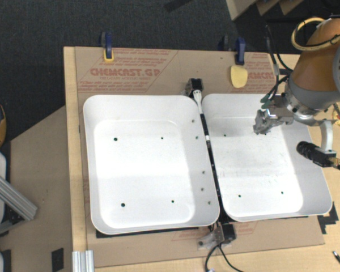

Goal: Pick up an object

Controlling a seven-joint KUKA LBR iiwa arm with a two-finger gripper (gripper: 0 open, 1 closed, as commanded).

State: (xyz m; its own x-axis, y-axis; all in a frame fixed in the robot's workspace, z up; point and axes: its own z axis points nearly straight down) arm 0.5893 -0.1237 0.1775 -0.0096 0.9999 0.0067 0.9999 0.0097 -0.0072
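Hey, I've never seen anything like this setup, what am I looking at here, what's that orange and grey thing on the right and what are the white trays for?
You are looking down at a workbench from one camera fixed above it, at a slant. The orange and grey thing is a robot arm reaching in from the right. At its tip is a small metal gripper, the part meant for grasping; it hangs over the upper part of the right bin, and I see nothing held in it.

The two white trays are shallow bins: the left bin and the right one sit side by side on a brown board. Blue clamps hold that board at its far edge. A small pale yellow object lies on the board just beyond the right bin. The dark dots in the bins look like marks or holes.
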